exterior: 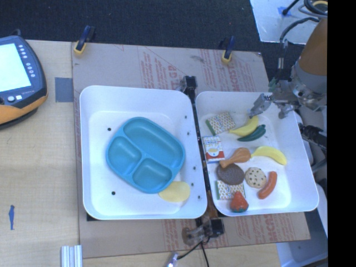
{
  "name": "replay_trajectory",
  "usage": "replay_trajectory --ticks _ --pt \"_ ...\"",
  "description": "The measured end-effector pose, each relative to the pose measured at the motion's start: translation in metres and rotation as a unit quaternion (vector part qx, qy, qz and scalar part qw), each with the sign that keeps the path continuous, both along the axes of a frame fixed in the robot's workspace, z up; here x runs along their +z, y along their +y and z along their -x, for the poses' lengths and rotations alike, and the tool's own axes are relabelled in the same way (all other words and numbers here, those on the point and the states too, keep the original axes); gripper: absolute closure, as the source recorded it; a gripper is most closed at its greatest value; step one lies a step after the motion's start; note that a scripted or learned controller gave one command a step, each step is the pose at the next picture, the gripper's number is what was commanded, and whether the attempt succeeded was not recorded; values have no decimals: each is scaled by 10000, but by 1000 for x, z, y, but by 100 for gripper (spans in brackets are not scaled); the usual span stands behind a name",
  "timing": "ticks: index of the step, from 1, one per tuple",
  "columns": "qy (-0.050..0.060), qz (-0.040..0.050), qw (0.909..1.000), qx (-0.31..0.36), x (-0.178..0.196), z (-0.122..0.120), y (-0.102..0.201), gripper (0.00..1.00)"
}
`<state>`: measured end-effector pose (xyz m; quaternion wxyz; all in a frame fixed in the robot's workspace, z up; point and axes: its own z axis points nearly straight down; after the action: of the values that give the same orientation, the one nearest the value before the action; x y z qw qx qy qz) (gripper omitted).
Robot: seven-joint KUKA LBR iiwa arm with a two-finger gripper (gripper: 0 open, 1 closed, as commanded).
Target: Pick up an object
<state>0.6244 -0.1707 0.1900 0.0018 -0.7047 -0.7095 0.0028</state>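
The hand [271, 105] hovers open over the right bin [297, 166], just beside a yellow banana [245, 129].

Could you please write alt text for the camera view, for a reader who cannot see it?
The gripper hangs over the right bin, near a banana among toy foods. The left bin holds a blue divided tray and a pale yellow piece.

Two white bins: the left bin [89, 149] has one blue divided plate [144, 154] and one pale yellow chip [175, 192]. The right bin [297, 166] has two bananas [246, 129] [270, 154], one green pepper [253, 134], one drumstick [236, 157], one cookie [255, 177], one sausage [267, 184], one brown patty [230, 174], one strawberry [239, 203] and three small packets [221, 122] [213, 148] [225, 189]
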Motion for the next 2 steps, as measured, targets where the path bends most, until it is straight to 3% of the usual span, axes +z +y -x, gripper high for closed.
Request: replay_trajectory --ticks 1,2 --pt "5 -1 10000 6 -100 -31 -11 0" --pt "-5 1 10000 -4 -98 17 28 0"
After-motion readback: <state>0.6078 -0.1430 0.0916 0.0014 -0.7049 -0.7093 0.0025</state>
